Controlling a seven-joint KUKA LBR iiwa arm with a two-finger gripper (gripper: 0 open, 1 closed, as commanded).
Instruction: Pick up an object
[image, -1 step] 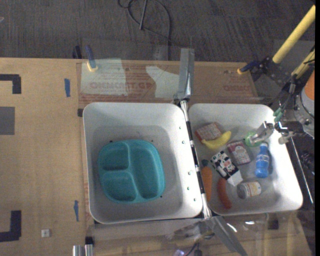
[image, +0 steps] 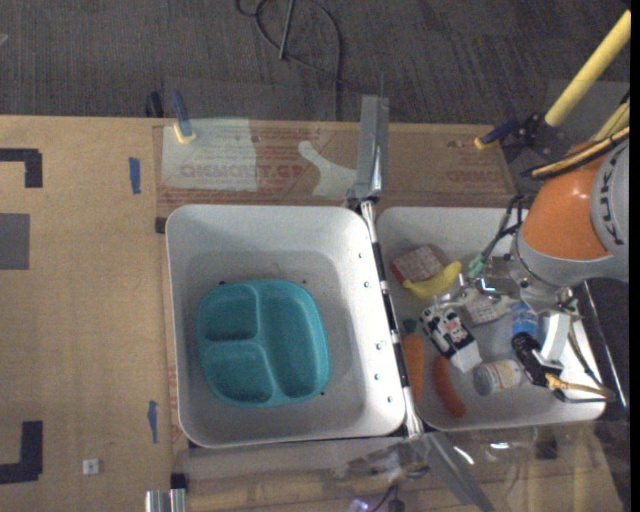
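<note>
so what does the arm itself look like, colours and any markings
The arm is grey with a broad orange band above the wrist, and dark lettering shows on the pale casing at the far right. Dark cables run along the wrist. The gripper end is a cluster of grey and silver metal parts with small green and blue spots on it. Its finer shape is hard to make out among the objects in the right bin.

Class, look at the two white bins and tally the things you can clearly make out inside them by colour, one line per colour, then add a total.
Teal: 1, the divided plate in the left bin.
Yellow: 1, the banana in the right bin.
Orange: 1, the carrot.
Red: 1, the sausage-shaped piece.
Total: 4 clear ones; the small items crowded under the arm are too jumbled to sort.
</note>
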